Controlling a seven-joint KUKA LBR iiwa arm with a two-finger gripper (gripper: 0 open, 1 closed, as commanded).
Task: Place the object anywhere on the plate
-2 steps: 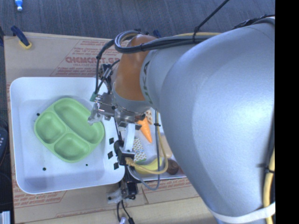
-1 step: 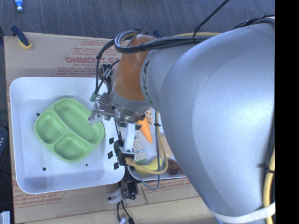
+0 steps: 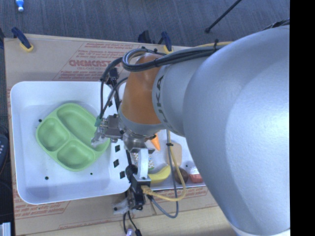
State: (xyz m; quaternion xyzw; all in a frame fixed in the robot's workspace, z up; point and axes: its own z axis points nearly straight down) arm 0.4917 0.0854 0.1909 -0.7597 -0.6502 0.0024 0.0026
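**My arm is hogging the whole shot again**

Biggest thing here by far is my own grey arm (image 3: 236,107). It comes in from the right and covers most of the right bin (image 3: 186,149), with the orange band (image 3: 140,102) sitting over the divide between the two bins.

Under all that is the desk (image 3: 74,58), topped with brown cardboard that has red print on it. The left bin (image 3: 24,132) is in plain sight, white and shallow.

In it lies the green plate (image 3: 69,134), three compartments, turned at a slant, its right edge just beside my wrist.

My pincer (image 3: 129,142) is tucked below the orange band, at the bins' shared edge. Honestly I can't tell whether it's released or clenched, or whether it's got anything, since my wrist blocks the view.

The loose stuff is over in the right bin, peeking out from under my arm, and which piece is the one to move I can't say. There's a tan wooden-looking piece (image 3: 176,154), a yellow banana (image 3: 160,173) near the bin's front edge, a small orange piece (image 3: 155,142) right by my wrist, and something red and white (image 3: 194,176) I can't identify.

Small bits: blue clamps on the desk's far edge, one at the left corner (image 3: 22,38) and one mid-edge (image 3: 165,39). A tiny blue bottle (image 3: 18,0) is on the carpet beyond.
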